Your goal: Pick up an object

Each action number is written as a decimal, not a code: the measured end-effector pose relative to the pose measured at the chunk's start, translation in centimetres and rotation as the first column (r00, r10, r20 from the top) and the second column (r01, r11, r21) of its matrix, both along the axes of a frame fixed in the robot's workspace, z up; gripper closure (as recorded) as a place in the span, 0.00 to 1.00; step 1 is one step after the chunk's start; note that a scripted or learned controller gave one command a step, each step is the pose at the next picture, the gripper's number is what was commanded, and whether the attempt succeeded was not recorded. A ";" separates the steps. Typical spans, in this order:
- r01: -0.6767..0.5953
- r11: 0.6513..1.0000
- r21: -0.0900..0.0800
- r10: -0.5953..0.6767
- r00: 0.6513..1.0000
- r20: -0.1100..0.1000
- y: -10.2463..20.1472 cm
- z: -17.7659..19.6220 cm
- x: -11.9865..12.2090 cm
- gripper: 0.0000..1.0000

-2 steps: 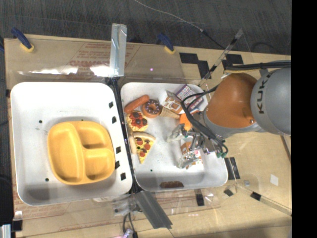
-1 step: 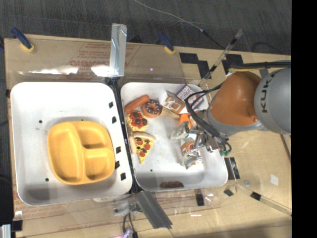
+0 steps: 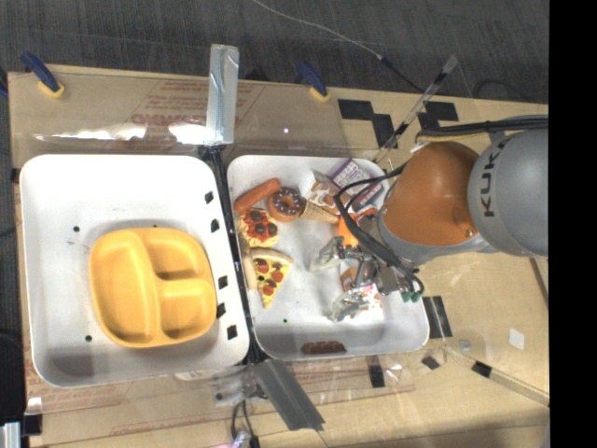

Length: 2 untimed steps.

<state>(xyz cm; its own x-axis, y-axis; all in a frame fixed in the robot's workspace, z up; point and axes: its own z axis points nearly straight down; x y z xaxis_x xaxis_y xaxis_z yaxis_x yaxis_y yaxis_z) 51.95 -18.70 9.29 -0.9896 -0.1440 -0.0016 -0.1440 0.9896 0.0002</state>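
mostly hidden under wrist and cables, the jaws' state can't be told; they hang over the right bin [image 3: 280, 339].

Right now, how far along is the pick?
Done: the end effector is down in the right bin, beside the pizza slice. In hand: nothing visibly gripped. Left: grasping and lifting an item; the yellow tray sits alone in the left bin.
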 end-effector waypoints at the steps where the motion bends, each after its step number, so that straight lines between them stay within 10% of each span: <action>1: -0.005 1.000 0.000 0.005 1.000 0.001 0.1 1.0 0.1 1.00; 2: 0.164 0.987 -0.001 -0.164 0.986 0.010 3.4 16.6 5.0 1.00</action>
